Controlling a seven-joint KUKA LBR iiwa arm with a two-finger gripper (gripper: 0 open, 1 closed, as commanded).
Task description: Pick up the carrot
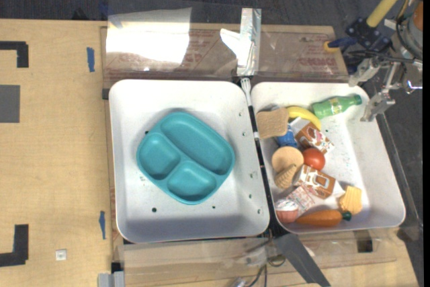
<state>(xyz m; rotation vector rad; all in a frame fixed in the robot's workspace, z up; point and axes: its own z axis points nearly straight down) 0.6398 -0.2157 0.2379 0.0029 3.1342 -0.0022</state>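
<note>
The carrot (320, 218), orange with a green stub at its right end, lies on its side along the front wall of the right bin (376, 165). It touches a small packet (290, 206) on its left and sits just below a yellow cheese wedge (351, 199). My gripper (373, 89) hangs over the bin's far right corner, well behind the carrot and close to a green bottle (336, 105). Its fingers stand apart with nothing between them.
The right bin also holds a banana (304, 115), a bread slice (271, 123), a tomato (313, 159), two small cartons (316, 181) and a tan cone-shaped piece (287, 165). A teal divided plate (185, 155) lies in the left bin (127, 111).
</note>
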